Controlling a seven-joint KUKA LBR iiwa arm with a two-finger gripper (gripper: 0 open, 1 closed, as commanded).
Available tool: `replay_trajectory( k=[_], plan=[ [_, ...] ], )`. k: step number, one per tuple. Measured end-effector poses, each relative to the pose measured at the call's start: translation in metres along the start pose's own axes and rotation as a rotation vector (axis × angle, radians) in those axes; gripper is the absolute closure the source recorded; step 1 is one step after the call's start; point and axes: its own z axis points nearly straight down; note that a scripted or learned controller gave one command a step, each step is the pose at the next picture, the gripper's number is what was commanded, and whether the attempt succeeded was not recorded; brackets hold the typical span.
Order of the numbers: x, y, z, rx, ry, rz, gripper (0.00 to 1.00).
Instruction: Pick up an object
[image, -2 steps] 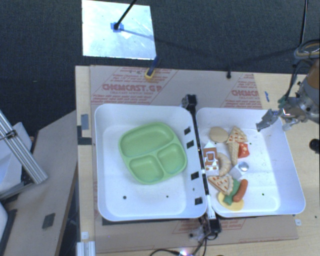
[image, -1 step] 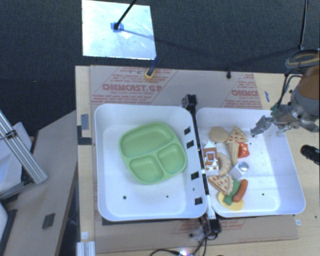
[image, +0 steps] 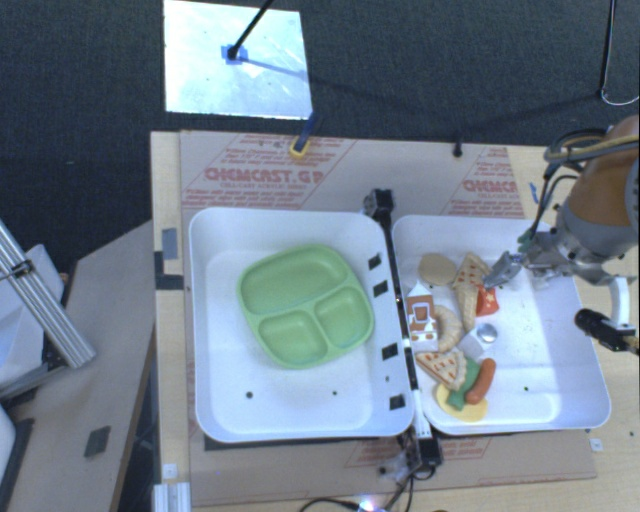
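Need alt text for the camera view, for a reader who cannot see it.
The gripper hovers over toy food piled in the right bin, the arm reaching in from the right. A green divided plate lies in the left bin.

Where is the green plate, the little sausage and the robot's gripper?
green plate (image: 305, 305): camera view, on the ridge between its compartments, in the left bin.
sausage (image: 484, 378): camera view, on its middle, in the right bin.
gripper (image: 497, 272): camera view, at the fingertips, above the toy food.

Tray (image: 305, 305) in left bin (image: 215, 330); food pieces (image: 455, 330) clustered at right bin (image: 560, 385) left side.
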Motion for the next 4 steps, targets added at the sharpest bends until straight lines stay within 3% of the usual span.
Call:
replay_trajectory(
  k=[1, 2, 3, 4],
  plan=[
    [0.001, 0.004, 0.039, -0.010, 0.003, 0.000, 0.00],
    [0.000, 0.008, 0.023, -0.023, -0.004, -0.002, 1.00],
    [0.008, 0.006, -0.026, -0.008, -0.002, -0.004, 1.00],
    [0.008, 0.014, -0.072, -0.009, -0.002, -0.004, 1.00]
  ],
)
